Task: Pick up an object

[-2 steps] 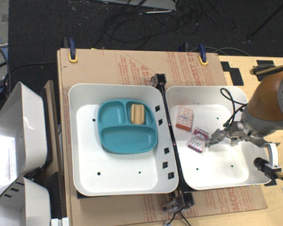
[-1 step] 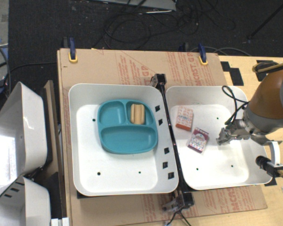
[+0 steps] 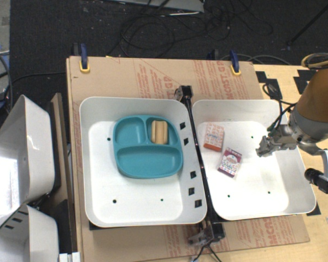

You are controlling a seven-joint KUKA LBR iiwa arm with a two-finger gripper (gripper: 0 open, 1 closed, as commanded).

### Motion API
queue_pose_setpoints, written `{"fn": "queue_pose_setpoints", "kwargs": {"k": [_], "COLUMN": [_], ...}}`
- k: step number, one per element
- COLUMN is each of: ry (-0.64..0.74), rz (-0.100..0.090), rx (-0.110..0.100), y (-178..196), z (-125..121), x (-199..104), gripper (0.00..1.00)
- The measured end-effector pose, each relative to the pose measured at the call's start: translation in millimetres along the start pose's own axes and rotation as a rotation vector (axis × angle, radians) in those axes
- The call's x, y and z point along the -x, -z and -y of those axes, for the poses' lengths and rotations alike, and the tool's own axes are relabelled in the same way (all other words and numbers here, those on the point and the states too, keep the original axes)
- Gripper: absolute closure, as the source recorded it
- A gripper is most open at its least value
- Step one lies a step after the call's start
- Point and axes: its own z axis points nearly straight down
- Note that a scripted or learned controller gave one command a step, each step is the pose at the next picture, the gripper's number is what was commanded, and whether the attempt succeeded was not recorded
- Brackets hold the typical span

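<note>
You're in the approach step, nothing picked yet. The gripper point(image 3: 264, 148) hangs over the right bin point(image 3: 295, 201), toward its right side, with the grey arm point(image 3: 311, 119) coming in behind it. Can't tell whether it's spread or closed from this angle; it's too small and blurry at the tip, and nothing shows caught in it.

Taking the right bin as your landmark: two small things lie in its left half. The purple card box point(image 3: 230, 162) sits near the bin's middle, tilted, and the red-and-white packet point(image 3: 213, 136) lies just up and left of it, closer to the bin's left wall. They're near each other, prob. not touching. The purple card box is the closer target: it lies left of the gripper and slightly lower in the camera view, apart from it w/ bare bin floor between.

Next move, as I judge it: shift left toward the purple card box, line up w/ its narrow side, then come down. It looks flat, so a shallow grab could slip off.

Beyond the right bin's left wall, the left bin point(image 3: 98, 201) holds a teal divided tray point(image 3: 145, 160) w/ a tan block point(image 3: 159, 132) in its upper right compartment. That's well apart from the gripper, so it's a less likely pick.
</note>
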Motion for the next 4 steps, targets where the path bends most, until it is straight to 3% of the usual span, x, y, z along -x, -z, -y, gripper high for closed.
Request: {"fn": "queue_pose_setpoints", "kwargs": {"k": [1, 4], "ry": [0.0, 0.004], "rz": [0.001, -0.004], "rx": [0.0, -0.005], "y": [53, 81], "z": [-2, -8], "x": [0, -160], "gripper": [1.0, 1.0]}}
